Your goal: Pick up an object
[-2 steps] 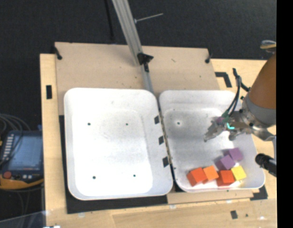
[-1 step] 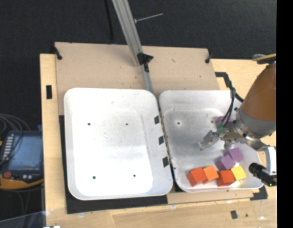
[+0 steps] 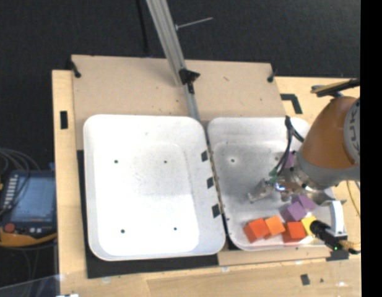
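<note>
Camera view, looking down at a slant, showed a tight cluster of small things in the near corner of the right bin (image 3: 240, 147): a row of orange blocks (image 3: 295, 231), a purple block (image 3: 297, 208) just behind them, and a yellow piece (image 3: 309, 221) tucked at the row's right end. The blocks appeared to touch one another and sat close to the bin's near wall. The hand (image 3: 260, 194) hung over bare bin floor just beyond the cluster, holding nothing visible; whether it was spread or pressed together could not be told. The grey arm (image 3: 324, 150) with its orange band reached in from the right. The left bin (image 3: 141, 178) lay alongside on the table (image 3: 172, 85).

A clean pick probably called for choosing the leftmost orange block (image 3: 257, 229), whose outer side looked free, centring the hand above it, coming straight down, and closing across its open faces, clear of the wall and neighbours.
</note>
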You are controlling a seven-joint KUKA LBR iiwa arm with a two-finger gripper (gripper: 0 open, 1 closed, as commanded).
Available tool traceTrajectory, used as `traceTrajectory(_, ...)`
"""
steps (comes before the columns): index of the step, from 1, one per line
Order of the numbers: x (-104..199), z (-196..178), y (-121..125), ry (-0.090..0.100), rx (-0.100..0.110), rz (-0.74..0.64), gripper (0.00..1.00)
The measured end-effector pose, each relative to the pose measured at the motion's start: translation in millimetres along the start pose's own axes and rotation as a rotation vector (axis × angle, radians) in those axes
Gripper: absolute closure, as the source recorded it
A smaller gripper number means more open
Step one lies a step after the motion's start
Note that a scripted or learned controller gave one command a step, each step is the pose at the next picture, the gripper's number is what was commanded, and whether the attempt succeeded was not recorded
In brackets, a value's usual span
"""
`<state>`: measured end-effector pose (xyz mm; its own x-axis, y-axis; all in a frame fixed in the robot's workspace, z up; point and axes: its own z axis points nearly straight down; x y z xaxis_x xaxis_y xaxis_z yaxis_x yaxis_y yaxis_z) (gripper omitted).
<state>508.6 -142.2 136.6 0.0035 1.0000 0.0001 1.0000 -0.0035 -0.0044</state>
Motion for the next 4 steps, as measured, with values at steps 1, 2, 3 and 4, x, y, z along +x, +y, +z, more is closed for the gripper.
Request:
traceTrajectory(1,-2,39,1,-0.003,-0.007,-0.001,0.0)
traceTrajectory(2,-3,27,2,-0.002,-0.012,0.006,1.0)
traceTrajectory(3,-13,-31,0,-0.003,-0.012,0.004,1.0)
traceTrajectory(4,-22,-91,6,-0.003,-0.013,-0.006,1.0)
